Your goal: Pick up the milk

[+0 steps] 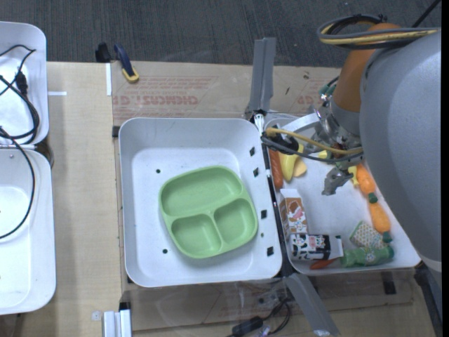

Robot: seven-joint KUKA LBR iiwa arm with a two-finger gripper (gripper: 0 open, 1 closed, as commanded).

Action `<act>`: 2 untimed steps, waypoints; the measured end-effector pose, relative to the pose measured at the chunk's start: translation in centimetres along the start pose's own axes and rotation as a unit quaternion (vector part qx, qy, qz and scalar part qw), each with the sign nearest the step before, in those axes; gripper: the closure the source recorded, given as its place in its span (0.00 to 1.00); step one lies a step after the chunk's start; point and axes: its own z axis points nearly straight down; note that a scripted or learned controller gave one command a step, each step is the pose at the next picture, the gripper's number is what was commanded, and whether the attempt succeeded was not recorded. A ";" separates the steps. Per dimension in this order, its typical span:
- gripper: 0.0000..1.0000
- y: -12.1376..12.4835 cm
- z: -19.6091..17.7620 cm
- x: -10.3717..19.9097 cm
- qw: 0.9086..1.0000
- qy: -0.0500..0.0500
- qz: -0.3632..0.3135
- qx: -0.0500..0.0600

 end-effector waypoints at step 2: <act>1.00 -2.9 -9.1 -2.1 0.999 -0.003 -0.035 -0.001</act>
